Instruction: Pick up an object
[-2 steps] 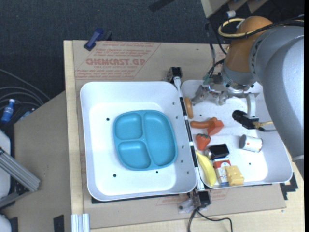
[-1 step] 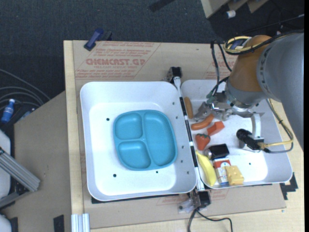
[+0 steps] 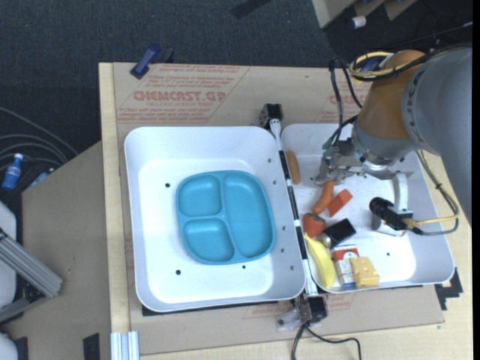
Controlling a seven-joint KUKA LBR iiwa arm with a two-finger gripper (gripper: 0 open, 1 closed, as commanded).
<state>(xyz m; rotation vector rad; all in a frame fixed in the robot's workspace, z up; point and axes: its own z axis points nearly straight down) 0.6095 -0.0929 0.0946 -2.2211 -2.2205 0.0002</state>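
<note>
I cannot tell the state of the fingers [image 3: 332,172] poised over the carrot [image 3: 324,198] in the right bin [image 3: 427,265], and I judge a slip likely because neighbouring items crowd the carrot closely.

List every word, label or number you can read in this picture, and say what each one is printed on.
"CHEMCAST GP": red print, large, on the brown board under the bins.
Smaller red lines above and below it on the board: too blurred to read.
More red print on the board's right part, behind the arm: mostly hidden, unreadable.
Small packet in the right bin: its print is too small to read.
</note>
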